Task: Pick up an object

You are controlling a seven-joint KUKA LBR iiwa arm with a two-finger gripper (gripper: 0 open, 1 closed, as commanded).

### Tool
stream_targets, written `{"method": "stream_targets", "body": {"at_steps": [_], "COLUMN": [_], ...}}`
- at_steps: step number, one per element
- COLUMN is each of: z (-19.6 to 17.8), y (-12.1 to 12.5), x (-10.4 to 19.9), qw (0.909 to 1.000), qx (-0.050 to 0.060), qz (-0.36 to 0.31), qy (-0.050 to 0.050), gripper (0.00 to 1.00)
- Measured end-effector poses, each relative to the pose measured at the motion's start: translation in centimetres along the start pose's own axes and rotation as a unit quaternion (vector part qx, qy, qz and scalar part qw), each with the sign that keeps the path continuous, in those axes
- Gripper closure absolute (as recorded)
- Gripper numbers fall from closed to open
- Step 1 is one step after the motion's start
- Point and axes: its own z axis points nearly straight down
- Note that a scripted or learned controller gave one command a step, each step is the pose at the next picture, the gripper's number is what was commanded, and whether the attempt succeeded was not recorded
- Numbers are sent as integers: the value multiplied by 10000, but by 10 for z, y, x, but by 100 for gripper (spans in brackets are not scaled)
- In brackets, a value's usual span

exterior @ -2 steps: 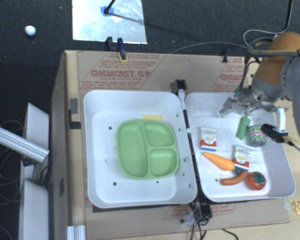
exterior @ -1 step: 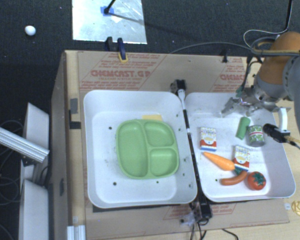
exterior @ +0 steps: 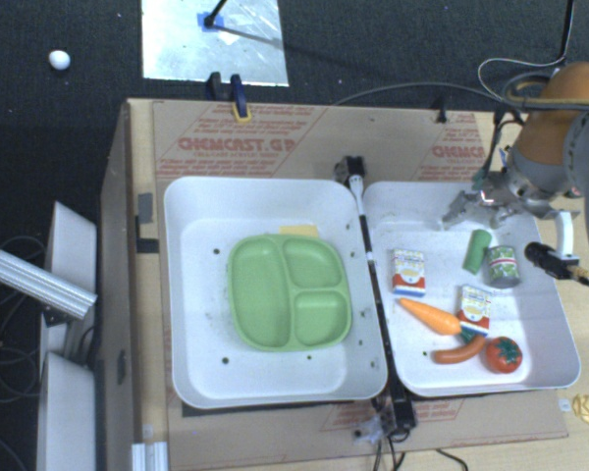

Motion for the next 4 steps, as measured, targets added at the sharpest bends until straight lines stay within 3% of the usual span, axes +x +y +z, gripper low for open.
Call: {"method": "stream_targets", "body": {"at_steps": [1,2,3,4], "z": [1,0,1,0], "y": [0,0,0,0], "x": [28,0,25,0], "qw": [10000,10000,10000,10000], "qx": [-4,0,-3,0], "qz": [-9,-3,-9,0], "qy": [-6,2,-7,3], "gripper": [0,0,0,0]}}
